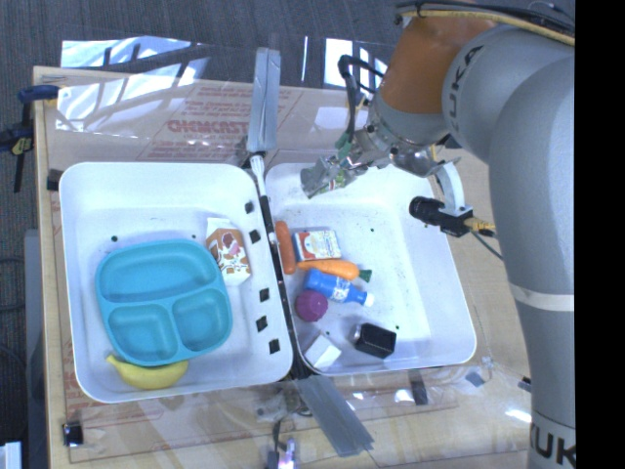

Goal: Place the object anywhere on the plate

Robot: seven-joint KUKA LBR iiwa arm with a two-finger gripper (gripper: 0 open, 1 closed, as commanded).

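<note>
Banana [146, 372] against plate [164, 301]

Dark grey carpeted floor [195, 8] around and beyond a pale wooden bench [488, 291]. Clear plastic sheeting [146, 106] over the bench top, with bright window-like reflections at upper left and red lettering showing through. Blue clamp [34, 94] at the bench's left edge. Grey metal divider strip [264, 96] running between two white bins [73, 193]. Even, diffuse lighting throughout.
</note>
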